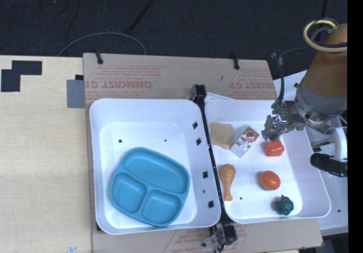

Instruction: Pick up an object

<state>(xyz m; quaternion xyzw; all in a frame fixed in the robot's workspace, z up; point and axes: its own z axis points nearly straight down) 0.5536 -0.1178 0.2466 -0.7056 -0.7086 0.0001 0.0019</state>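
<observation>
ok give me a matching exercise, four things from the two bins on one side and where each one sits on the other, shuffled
Things:
1. blue divided plate
2. green toy
3. chicken drumstick
4. small snack packet

Places:
A. right bin, near front right corner
B. left bin
C. right bin, along the divider, front half
D. right bin, back half, beside the tan bread piece

Pairs: 1-B, 2-A, 3-C, 4-D

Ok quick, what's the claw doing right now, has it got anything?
Claw: low in the right bin, just above the upper tomato. Open or closed cannot be told, and nothing can be seen in its grip.
</observation>
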